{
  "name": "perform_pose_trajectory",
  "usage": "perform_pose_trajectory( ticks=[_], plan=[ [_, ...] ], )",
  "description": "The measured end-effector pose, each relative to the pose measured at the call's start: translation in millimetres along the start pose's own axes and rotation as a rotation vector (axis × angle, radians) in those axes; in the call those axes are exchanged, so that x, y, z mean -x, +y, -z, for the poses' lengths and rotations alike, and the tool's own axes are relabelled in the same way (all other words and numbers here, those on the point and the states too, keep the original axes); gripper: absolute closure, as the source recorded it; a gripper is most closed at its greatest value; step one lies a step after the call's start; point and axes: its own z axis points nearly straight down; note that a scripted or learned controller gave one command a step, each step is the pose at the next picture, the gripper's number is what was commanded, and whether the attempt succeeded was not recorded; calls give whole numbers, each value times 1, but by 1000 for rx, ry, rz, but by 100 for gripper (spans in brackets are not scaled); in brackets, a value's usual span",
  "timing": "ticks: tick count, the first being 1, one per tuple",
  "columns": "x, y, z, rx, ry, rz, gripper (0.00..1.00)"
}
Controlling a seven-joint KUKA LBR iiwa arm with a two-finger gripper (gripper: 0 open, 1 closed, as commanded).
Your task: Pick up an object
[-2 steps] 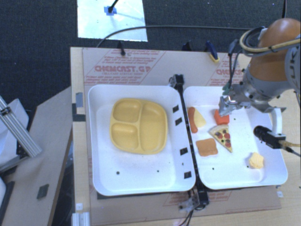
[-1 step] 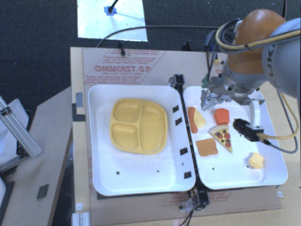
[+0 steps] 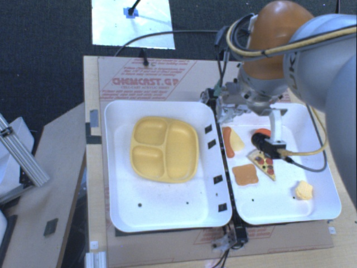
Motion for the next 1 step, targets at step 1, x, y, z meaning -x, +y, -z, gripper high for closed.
perform_pose_trajectory(
  ticks=[1],
  plan=[
    [-53,13,-17,-3,-1,-1,100]
  ],
)
